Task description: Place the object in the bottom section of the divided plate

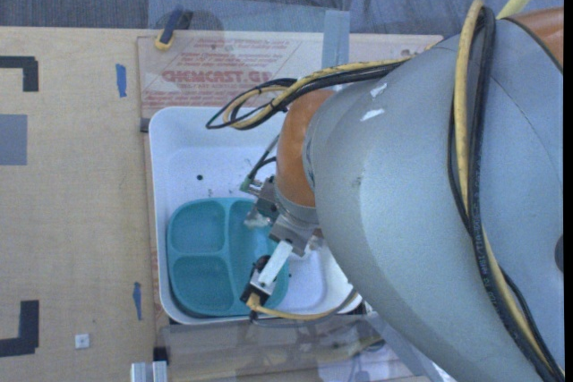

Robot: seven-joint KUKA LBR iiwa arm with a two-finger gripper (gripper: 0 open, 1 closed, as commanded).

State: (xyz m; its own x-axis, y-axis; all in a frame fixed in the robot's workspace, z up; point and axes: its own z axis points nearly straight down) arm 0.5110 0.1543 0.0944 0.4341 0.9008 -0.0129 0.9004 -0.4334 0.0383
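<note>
A teal divided plate point(204, 262) lies in the near left part of the white bin point(192, 143). Two of its sections show on the left, one above the other, and a third runs along its right side. My gripper point(265, 219) hangs over the plate's right edge, mostly covered by the wrist and arm. No object shows in the plate's visible sections. The arm hides the right side of the plate and most of the bin.
The big grey arm point(430, 210) fills the right half of the view. A clear sheet with red print point(224, 67) lies behind the bin. Blue tape marks point(121, 80) sit on the wooden bench to the left.
</note>
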